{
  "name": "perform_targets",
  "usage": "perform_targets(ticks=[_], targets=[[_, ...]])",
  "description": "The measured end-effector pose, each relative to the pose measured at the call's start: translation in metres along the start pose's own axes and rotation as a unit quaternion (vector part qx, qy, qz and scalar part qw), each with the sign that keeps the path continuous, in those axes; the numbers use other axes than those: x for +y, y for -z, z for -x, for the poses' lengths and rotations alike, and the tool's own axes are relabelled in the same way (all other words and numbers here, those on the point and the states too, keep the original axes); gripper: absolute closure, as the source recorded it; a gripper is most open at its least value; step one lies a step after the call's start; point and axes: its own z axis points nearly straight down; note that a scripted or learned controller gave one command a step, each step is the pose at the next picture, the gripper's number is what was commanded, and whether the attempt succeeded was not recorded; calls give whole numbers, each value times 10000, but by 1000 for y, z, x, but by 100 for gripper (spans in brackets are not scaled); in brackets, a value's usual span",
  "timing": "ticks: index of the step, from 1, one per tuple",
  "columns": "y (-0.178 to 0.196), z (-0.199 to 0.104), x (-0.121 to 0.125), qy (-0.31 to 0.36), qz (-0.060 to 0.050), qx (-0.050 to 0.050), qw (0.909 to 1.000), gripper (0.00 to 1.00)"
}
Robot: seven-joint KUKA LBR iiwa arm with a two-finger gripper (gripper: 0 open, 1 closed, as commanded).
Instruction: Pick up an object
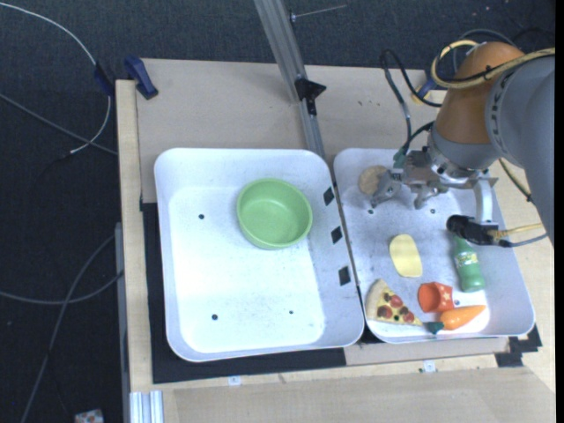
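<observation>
Camera view: claw (404, 194) sits low over the far end of the right bin (520, 302), its two fingers spread with nothing seen between them; the arm's wrist hides the bin's far right corner. A brownish lump (370, 181), too blurred to identify, lies just left of the claw. Nearer: yellow piece (405, 256), green bottle (468, 266), pizza slice (390, 305), carrot (462, 316); green bowl (274, 212) in the left bin (189, 324).

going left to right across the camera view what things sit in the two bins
green bowl in the left bin → in the right bin: tan lump → yellow piece → green bottle
</observation>
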Motion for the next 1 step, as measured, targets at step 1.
perform_targets(ticks=[1], targets=[[17, -1, 2, -3, 36, 6, 10000, 100]])
